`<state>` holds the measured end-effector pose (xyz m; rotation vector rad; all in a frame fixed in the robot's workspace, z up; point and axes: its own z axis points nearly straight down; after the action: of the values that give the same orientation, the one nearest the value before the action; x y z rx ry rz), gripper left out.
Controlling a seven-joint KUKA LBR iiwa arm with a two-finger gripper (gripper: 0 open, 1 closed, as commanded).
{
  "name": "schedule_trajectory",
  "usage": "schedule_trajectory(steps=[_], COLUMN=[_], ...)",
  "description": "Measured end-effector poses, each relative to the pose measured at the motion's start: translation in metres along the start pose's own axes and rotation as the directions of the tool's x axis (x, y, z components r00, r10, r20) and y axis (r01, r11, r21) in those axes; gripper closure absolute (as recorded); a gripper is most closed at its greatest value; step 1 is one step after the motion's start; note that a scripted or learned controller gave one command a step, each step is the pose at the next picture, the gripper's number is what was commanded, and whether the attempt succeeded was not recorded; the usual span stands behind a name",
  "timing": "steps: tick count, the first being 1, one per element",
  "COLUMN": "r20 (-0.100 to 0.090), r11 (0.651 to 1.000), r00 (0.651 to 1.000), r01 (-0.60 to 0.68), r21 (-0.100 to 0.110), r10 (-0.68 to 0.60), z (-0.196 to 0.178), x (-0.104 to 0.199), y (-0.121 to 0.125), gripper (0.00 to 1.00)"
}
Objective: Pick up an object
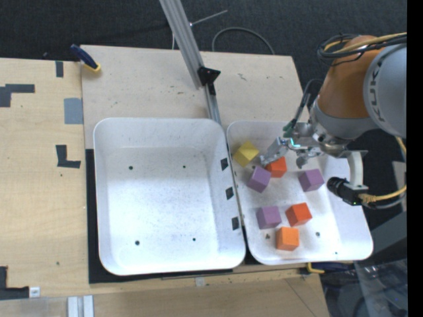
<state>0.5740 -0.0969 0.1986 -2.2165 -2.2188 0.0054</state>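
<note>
Orange is the colour right at the jaws (281, 152): a small orange cube (277, 166) sits just below the metal tips, so close that the two seem to meet. Whether the jaws are spread around it, pressed onto it or merely hovering above it I cannot tell; the wrist hardware crowds that spot and the slanted view blurs the gap. I would not call the cube held.

The relation that matters is simple: the cube lies directly under and slightly toward the camera from the tips, so the coming move looks like a short straight descent, not a sideways reach. Being a cube, it has no long axis to line up with.

Neighbours are tight. A purple cube (259, 178) touches or nearly touches it on the left, and a yellow cube (246, 153) lies just beyond that, near the bin's left wall. Another purple cube (310, 179) sits to the right, apart. Further down lie a third purple cube (268, 216) and two more orange cubes (299, 213) (287, 238).

All rest in the right bin (350, 240), smooth white plastic with shallow walls. The left bin (165, 197) stands beside it on the bench (39, 177), pale wood.
</note>
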Motion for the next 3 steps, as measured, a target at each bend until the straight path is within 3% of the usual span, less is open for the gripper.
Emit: schedule_trajectory(steps=[1, 2, 3], r20=[0.001, 0.001, 0.0], r11=[1.0, 1.0, 1.0], r00=[1.0, 1.0, 1.0], r01=[0.001, 0.0, -0.001], r21=[-0.005, 0.002, -0.006], r10=[-0.001, 0.0, 0.001], z=[-0.002, 0.062, 0.107], x=[0.0, 0.0, 0.001], y=[0.001, 0.001, 0.002], gripper=[0.0, 0.0, 0.0])
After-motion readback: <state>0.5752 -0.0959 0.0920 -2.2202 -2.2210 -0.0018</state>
